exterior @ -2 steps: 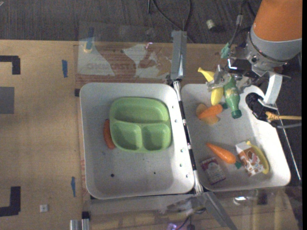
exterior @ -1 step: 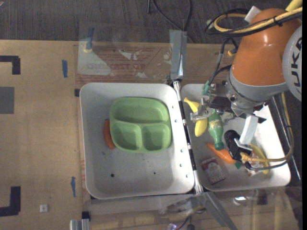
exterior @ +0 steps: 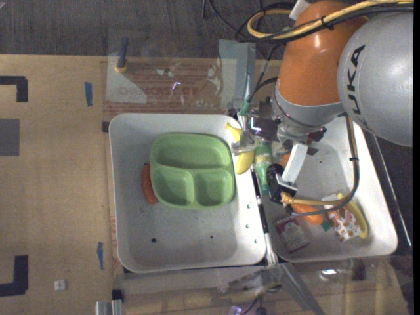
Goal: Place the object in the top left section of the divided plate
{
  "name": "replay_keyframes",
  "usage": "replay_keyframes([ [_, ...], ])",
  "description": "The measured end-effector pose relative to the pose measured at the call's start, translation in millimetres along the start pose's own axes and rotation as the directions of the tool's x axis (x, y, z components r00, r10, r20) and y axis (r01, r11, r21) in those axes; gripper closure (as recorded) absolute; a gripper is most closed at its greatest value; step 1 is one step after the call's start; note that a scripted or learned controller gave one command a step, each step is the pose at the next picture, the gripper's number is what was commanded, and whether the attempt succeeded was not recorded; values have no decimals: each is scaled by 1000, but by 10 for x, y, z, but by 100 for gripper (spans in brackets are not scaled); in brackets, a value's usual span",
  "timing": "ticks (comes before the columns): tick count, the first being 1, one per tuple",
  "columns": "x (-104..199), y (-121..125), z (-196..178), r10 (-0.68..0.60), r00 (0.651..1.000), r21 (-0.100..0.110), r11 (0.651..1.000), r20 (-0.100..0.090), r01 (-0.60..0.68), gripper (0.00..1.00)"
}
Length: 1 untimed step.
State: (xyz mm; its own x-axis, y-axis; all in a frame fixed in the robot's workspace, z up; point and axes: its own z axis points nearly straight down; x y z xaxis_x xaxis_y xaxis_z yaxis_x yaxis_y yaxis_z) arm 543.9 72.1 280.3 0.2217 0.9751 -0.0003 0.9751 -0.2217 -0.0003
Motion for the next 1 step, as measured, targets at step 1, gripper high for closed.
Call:
replay_keyframes([
  [1, -410, 210, 111, 64, 998, 2, 998, 1, -64, 100],
])
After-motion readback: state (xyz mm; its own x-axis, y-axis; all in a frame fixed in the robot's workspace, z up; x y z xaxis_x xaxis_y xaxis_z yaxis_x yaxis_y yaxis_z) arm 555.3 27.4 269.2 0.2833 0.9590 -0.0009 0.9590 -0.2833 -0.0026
